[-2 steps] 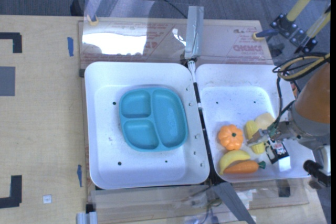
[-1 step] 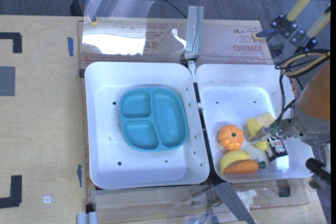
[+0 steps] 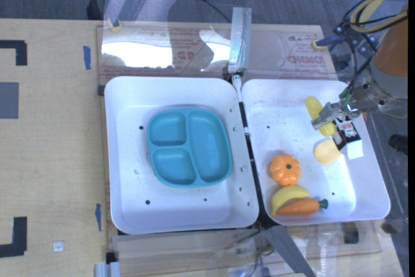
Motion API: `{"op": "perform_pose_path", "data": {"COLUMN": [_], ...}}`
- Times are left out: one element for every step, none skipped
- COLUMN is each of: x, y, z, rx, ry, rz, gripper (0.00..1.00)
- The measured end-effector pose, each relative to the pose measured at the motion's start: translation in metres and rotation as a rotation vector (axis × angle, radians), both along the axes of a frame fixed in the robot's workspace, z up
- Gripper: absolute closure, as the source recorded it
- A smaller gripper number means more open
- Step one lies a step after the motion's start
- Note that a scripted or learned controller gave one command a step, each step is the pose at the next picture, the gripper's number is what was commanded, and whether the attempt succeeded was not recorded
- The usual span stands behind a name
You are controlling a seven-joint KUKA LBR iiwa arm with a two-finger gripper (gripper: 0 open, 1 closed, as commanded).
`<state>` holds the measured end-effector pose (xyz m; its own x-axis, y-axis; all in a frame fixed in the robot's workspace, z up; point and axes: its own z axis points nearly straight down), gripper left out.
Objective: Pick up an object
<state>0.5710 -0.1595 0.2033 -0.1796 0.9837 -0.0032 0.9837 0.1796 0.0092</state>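
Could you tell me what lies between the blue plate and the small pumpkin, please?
In the camera view, between the blue plate and the pumpkin runs the divide where both bins' rims meet.

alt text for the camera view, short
The arm's gripper hangs low over the right bin, at a yellow corn cob near a pale lemon. The bin's front holds a small orange pumpkin, a banana and a carrot; the left bin holds a blue divided plate.
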Motion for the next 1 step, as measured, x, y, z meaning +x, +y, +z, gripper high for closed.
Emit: {"op": "perform_pose_path", "data": {"x": [0.0231], "y": [-0.0057], "z": [-0.0016], "rx": [-0.002], "ry": [0.006], "rz": [0.037], "gripper": [1.0]}}
